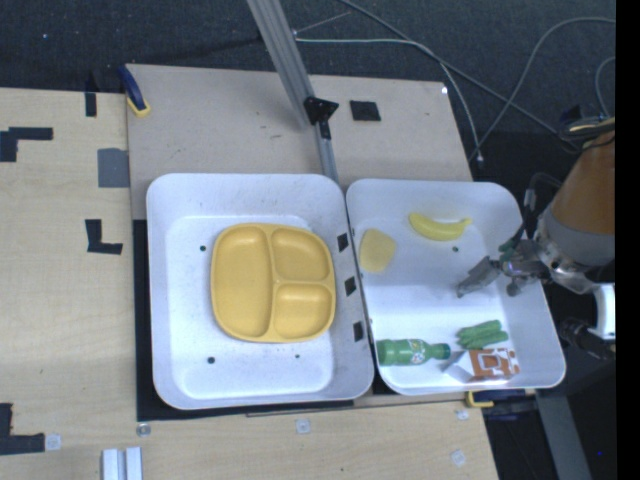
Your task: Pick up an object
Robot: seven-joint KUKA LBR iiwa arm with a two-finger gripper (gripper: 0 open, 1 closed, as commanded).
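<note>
Nothing lifted yet: the tool (pixel 478 280) hangs low at three o'clock in the right white bin (pixel 400 196), fingers apart and bare, with the curved yellow plastic banana (pixel 439 227) lying loose at twelve o'clock.

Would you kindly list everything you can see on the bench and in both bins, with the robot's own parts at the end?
bins: 2, white, side by side on the bench
divided plate: 1, yellow, in the left bin
banana: 1, yellow, right bin, far side
pale yellow piece: 1, right bin, near its left wall
bottle: 1, green, lying in right bin, near side
green vegetable: 1, right of the bottle
small carton: 1, orange and white, right bin's near corner
arm: 1, grey and orange, from the right
gripper: 1, over the right bin
</note>
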